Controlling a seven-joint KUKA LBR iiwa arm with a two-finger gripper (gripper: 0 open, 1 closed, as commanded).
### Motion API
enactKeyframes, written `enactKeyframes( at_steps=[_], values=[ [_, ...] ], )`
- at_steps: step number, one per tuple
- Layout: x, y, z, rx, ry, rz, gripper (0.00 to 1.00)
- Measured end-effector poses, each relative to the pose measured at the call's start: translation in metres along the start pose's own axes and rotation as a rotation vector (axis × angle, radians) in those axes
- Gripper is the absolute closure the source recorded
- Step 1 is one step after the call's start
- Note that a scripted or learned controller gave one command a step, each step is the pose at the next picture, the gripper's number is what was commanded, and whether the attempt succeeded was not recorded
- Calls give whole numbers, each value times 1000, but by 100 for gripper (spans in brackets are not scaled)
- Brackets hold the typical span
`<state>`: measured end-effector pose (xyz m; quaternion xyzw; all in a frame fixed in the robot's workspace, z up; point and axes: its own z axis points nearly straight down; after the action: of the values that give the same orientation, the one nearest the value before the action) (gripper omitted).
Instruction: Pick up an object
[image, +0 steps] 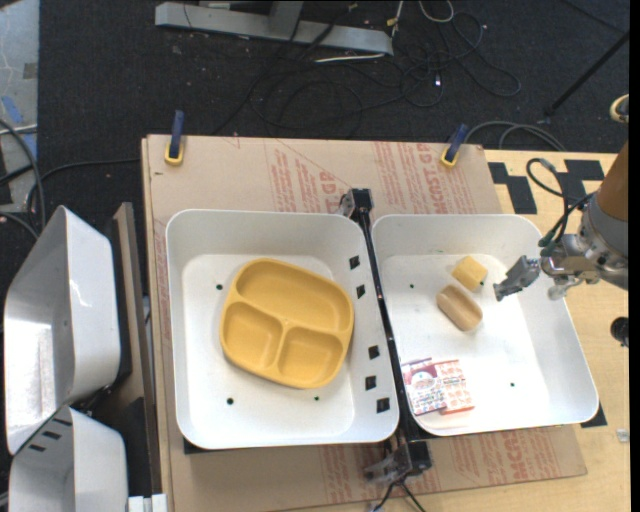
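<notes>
Arm's jaws (512, 279), open state unclear, hover over right white bin (560, 395) beside small yellow block (469, 272) and tan bread-like roll (459, 308), likely lining up a pick.

Below me the bench top is a sheet of brown cardboard (300, 165) with red print, pinned at its far edge by two blue-and-yellow clamps (176, 138) (455, 146). Beyond it I see dark speckled carpet (120, 70) strewn with black cables (300, 85). A grey metal bar (270, 25) lies at the top. White tubs (55, 310) stand to the left.
</notes>
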<state>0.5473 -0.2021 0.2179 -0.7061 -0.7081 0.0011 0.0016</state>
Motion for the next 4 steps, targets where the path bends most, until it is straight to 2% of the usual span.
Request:
enactKeyframes(
  at_steps=[2, 3, 4],
  values=[
    [-7, -3, 92, 0, 0, 5, 0],
    [-7, -2, 79, -5, -2, 5, 100],
    [-10, -3, 36, -9, -3, 3, 100]
  ],
)
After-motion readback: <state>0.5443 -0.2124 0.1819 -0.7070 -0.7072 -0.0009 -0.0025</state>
